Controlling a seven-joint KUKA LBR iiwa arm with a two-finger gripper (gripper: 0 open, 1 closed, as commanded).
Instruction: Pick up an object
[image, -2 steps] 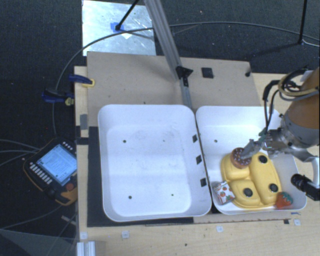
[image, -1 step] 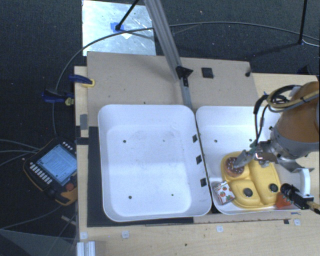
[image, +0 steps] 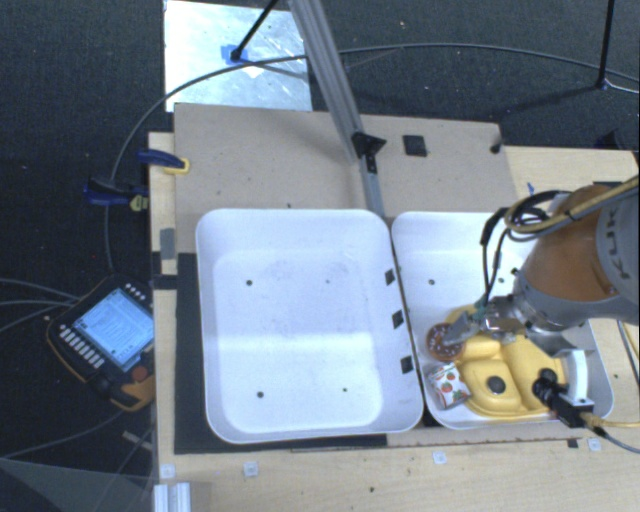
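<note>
Jaws (image: 478, 318) over yellow toy (image: 497, 378), round biscuit (image: 441, 341) beside

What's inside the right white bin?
In the right white bin: a yellow plastic object, a round brown item and a small red-and-white packet. The grey arm covers the rest.

A yellow molded toy (image: 497, 380) lies flat at the front of the right bin (image: 440, 250). Just left of it sit a round brown disc (image: 441, 341) and a small printed packet (image: 448, 386) (red and white), all close together.
</note>
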